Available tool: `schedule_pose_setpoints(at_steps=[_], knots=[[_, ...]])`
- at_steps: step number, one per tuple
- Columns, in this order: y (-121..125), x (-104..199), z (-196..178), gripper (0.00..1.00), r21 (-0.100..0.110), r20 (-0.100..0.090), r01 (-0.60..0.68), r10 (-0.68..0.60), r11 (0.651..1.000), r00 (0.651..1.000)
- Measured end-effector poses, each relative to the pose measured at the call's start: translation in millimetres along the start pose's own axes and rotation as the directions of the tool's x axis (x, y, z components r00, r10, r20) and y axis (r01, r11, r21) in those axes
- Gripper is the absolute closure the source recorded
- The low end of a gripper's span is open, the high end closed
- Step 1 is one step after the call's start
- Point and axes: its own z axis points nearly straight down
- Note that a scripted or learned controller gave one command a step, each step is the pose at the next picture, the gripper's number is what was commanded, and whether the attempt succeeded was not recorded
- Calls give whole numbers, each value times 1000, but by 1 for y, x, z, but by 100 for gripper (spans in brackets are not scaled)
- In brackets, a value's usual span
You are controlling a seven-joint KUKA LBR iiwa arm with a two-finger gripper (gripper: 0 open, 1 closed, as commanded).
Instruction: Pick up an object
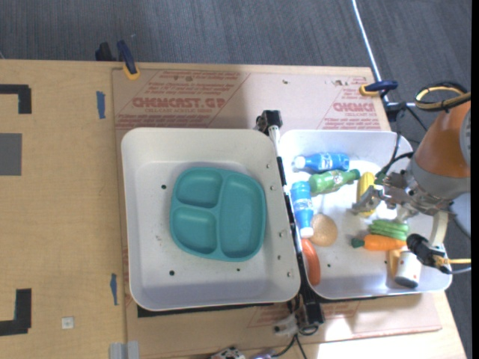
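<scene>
The right bin [340, 290] holds several small items. A blue bottle [322, 161] lies at its back, with a green bottle [334, 179] just in front. A blue-and-white bottle [301, 206] lies along the left wall, beside a tan round piece [324, 230] and a red-orange piece [311, 262]. A yellow piece [365, 184] sits mid-bin. Further right lie a green vegetable [389, 228], an orange carrot [380, 242] and a small white-and-orange cylinder [405, 268]. My gripper [379, 198] hangs low in the right half, right next to the yellow piece and just behind the green vegetable.
The left bin [142, 200] carries a teal divided plate [218, 212]. The arm's orange band [441, 152] and its cables overhang the right bin's right wall. Cardboard sheeting [187, 99] lies behind both bins.
</scene>
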Motion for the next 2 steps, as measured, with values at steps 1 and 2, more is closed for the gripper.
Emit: schedule_pose_setpoints(at_steps=[1, 2], knots=[[-56, -13, 0, 0, -2, 1, 112, -112, 994, 994], [-78, 24, -1, 0, -5, 3, 321, -321, 947, 947]])
